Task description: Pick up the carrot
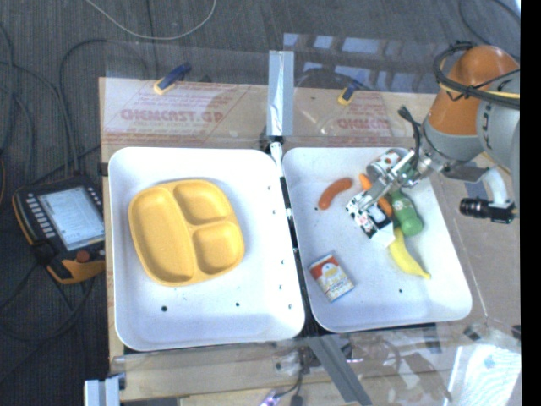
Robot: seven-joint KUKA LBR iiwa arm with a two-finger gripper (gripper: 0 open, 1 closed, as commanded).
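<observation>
Reaching in over the right bin [439,299], my gripper [379,194] hangs low among a cluster of items; whether it is released or clenched I cannot tell; the carrot [385,205], a small orange taper, lies just under it beside a glossy green vegetable [408,217] and a curved yellow banana [407,256]; a smooth sausage [335,192] lies nearby, a small printed box [330,277] further forward; the left bin [135,311] bears a moulded yellow tray [186,229] of three compartments.
</observation>
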